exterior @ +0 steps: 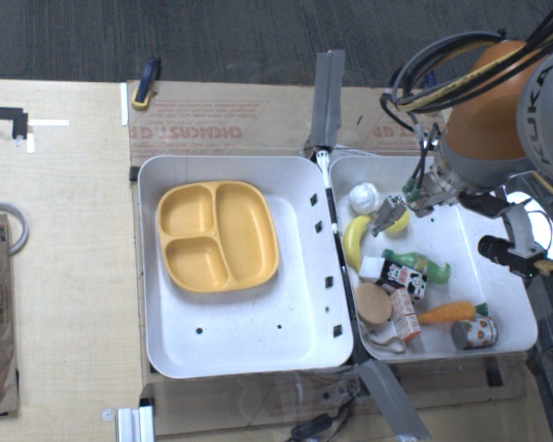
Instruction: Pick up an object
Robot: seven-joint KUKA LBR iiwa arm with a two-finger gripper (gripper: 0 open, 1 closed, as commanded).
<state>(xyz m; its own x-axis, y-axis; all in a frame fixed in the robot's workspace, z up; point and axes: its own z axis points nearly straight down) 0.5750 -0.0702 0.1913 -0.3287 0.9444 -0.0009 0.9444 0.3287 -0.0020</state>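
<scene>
My gripper [388, 217] hangs low over the back left part of the right bin [507, 288]. It is right beside a yellow banana [354, 240] and partly covers a small yellow fruit [399, 224]. A white ball [362, 194] lies just behind them. Nearer the front lie a green bottle [422, 266], a black-and-white carton [403, 281], a brown round lid [373, 304], a red-and-white packet [406, 320], an orange carrot [447, 313] and a small can [475, 332]. Nothing shows lifted off the bin floor.
The left bin [249, 339] holds a yellow divided plate [218, 236] at its back left. A grey divider [329, 109] stands between the bins at the back. The arm's orange band [488, 99] and cables reach over the right bin's back right.
</scene>
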